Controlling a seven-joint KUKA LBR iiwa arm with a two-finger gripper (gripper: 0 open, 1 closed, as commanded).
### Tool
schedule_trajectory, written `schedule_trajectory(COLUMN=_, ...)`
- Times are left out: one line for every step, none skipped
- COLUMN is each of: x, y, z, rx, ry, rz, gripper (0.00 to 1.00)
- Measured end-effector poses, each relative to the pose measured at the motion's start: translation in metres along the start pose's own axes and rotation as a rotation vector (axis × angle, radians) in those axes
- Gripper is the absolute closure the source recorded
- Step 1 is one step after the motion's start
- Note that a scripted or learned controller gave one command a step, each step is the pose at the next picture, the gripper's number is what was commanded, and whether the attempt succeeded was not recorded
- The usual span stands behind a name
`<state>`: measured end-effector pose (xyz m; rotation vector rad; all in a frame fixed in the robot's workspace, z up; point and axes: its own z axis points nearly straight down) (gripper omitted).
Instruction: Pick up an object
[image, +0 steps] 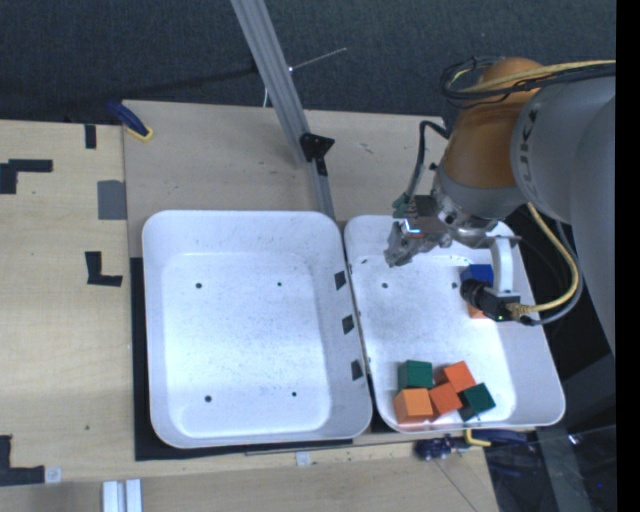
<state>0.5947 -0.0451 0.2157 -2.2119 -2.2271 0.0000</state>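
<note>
Gripper (400, 247) hangs over the right bin's (420, 300) far end; can't tell its finger state. Blocks (440, 390) cluster at the near end. You want one edge block, not the pile.

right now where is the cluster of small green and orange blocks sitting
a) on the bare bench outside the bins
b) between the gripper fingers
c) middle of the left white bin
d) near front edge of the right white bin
d: the small green and orange foam-like blocks are huddled at the near end of the right shallow white bin, well below the gripper.
</note>
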Motion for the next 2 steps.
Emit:
schedule_trajectory(x=0.051, y=-0.016, z=-0.015, rx=-0.001, ry=0.001, rz=0.0, gripper=1.0)
schedule_trajectory(x=0.1, y=-0.031, z=-0.006, rx=0.002, ry=-0.001, rz=0.0, gripper=1.0)
